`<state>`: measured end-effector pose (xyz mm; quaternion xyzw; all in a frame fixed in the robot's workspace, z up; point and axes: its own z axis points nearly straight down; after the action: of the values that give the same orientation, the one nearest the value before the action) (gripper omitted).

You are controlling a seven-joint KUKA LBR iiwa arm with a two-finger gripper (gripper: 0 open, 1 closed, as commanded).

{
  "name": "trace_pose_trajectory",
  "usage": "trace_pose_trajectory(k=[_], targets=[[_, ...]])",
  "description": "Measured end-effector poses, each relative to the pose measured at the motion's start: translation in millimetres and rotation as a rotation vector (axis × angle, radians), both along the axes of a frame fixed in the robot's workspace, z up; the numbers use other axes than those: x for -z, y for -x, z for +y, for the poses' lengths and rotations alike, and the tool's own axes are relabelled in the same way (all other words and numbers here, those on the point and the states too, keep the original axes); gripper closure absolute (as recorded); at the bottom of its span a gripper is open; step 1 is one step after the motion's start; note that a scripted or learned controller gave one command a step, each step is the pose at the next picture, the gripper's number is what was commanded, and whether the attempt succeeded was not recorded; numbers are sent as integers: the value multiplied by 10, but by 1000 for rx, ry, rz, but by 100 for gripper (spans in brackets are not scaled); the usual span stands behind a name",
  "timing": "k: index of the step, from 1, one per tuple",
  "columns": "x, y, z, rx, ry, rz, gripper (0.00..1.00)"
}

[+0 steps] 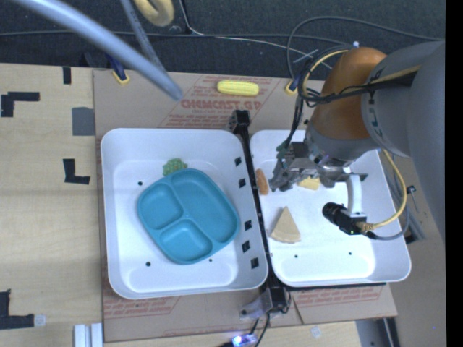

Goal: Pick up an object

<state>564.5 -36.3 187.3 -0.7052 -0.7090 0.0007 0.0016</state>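
A cardboard-covered bench carries two shallow white bins, the left bin (116, 215) holding a blue divided tray (188, 215) and a small green piece (173, 166), the right bin (376, 262) taking the arm. The gripper (293, 173) is down near that bin's upper left for the reach-and-grasp step; whether its jaws are spread or pressed together I cannot tell. A small yellow piece (311, 183) lies just beside the jaws, an orange piece (262, 181) sits between them and the dividing wall, and a tan wedge (286, 226) rests below with open floor around it, likely the easier pick.

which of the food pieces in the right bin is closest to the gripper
The small pale yellow piece, right beside the gripper. The orange piece lies by the bin divider, and the tan wedge lies lower in the bin.
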Motion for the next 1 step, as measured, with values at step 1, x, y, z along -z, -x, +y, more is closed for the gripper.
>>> trace_pose_trajectory(k=[1], targets=[[16, 108, 575, -1, -1, 1, 100]])
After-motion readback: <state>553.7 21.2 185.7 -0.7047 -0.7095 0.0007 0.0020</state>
